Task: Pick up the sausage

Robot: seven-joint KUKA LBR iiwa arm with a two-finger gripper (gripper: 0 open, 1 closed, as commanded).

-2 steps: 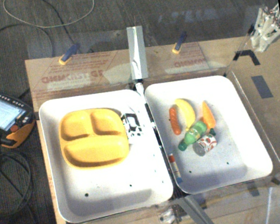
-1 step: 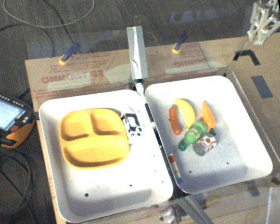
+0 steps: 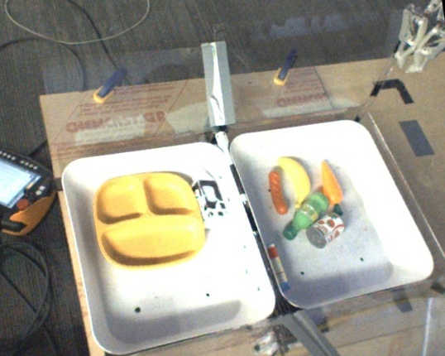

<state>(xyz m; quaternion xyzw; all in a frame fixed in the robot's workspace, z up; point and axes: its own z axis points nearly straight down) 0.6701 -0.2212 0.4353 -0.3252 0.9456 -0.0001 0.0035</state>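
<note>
The sausage is a short red-orange link lying lengthwise in the upper left part of the right bin. It lies against the left side of a yellow banana. My gripper hangs pale and small at the view's upper right, outside the bins, well up and to the right of the sausage. Nothing shows in it.
An orange carrot, a green bottle and a small can crowd just right of and below the sausage. A pen-like stick lies by the right bin's left wall. The left bin holds a yellow divided plate.
</note>
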